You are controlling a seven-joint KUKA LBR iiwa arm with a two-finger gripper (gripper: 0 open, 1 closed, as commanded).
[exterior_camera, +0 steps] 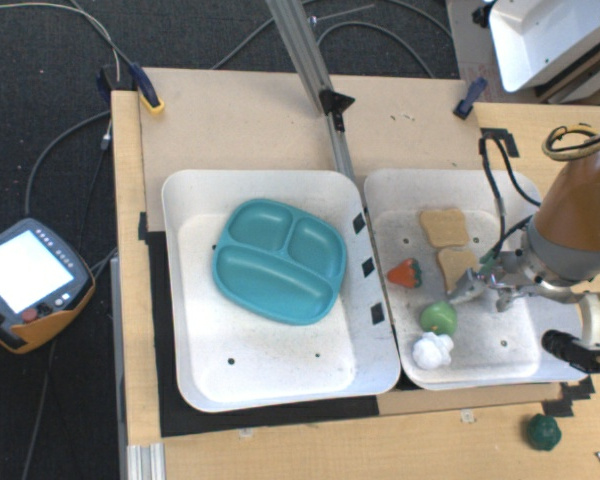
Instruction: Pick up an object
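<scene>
Tool (467,286) low beside green apple (439,317) in right bin (520,360); finger state unreadable.

text: none legible | labels: none | pendant screen (25,271): blank glare

Bright even overhead light, soft shadows, slight blur, mild glare on bins (270,183).

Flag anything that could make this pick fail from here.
The tool sits low in the right bin among crowded items: the lower tan piece, the green ball and the strawberry lie close together, so it may nudge neighbours or catch two. The round ball could roll away.
</scene>
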